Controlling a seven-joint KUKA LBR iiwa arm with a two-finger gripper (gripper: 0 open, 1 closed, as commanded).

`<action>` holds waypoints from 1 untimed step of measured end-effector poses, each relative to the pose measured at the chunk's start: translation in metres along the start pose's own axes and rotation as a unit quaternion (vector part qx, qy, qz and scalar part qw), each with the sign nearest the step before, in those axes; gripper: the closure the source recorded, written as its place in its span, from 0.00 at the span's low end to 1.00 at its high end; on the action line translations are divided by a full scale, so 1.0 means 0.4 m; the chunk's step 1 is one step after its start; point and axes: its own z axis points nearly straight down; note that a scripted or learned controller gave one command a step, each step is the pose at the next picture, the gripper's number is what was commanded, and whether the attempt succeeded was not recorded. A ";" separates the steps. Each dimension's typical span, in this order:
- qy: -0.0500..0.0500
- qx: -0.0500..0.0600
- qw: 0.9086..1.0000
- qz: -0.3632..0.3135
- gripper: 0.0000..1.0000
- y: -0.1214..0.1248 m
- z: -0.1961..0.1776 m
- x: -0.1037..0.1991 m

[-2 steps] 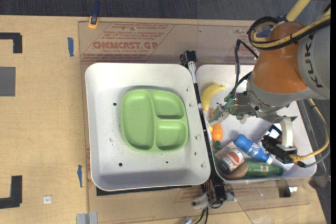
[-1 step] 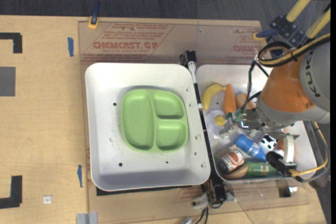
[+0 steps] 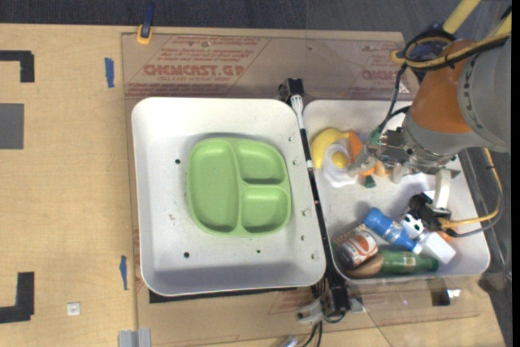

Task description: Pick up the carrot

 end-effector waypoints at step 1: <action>-0.001 0.001 1.000 0.000 1.00 0.001 -0.026 -0.001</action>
